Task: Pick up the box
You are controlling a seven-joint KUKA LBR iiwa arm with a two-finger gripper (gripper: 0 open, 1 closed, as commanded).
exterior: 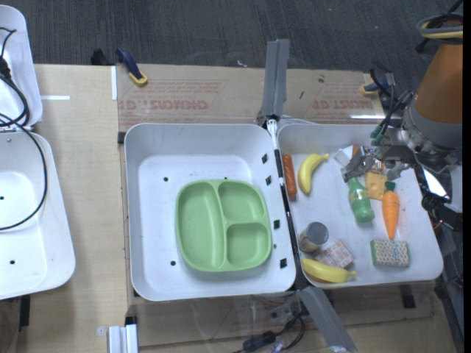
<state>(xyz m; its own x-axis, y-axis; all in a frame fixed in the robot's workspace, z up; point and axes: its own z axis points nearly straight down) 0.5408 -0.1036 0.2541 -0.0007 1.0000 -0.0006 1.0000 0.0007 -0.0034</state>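
A: Log the right bin (434, 267). Where is your box (375, 187)?

B: Near the bin's back edge, toward the right wall, jammed between the green bottle (360, 201) and the carrot (390, 210). The gripper (372, 164) sits right over it; you cannot tell whether it is spread or pinching.

A: Risks?

B: Crowding. You could catch the bottle or carrot instead, or tip the box sideways.

A: Count?

B: Two bananas (310, 170), one carrot, one bottle, one can (316, 234), one sponge (389, 253), one sausage (289, 176), one wrapped packet (338, 254). The left bin (147, 197) holds one green tray (224, 225).
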